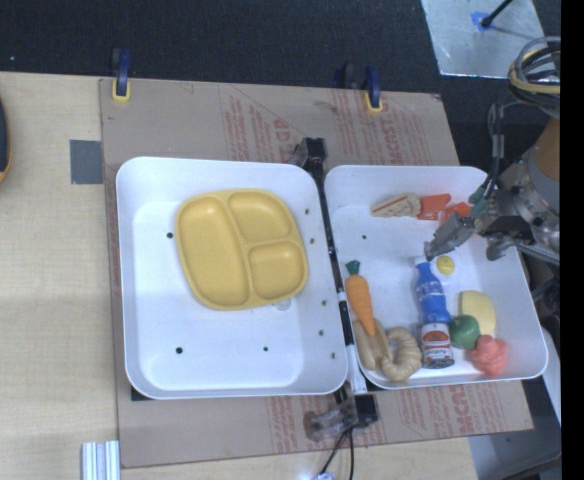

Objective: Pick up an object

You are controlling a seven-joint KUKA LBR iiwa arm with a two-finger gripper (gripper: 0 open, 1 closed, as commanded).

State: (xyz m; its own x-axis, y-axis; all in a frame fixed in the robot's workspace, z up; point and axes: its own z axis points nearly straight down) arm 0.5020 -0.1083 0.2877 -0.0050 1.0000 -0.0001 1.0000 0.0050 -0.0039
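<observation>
Approach step: the gripper (450, 236), fingers spread and holding nothing, hovers in the right bin (372, 183) just above the bottle (433, 313), needing a short descent before closing.

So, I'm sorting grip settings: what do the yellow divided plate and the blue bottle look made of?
The yellow divided plate looks like molded plastic, semi-matte, with soft rounded compartment ridges and an even color. The blue bottle seems to be glossy plastic with a printed label, probably a toy; the picture is too coarse to be sure.
</observation>
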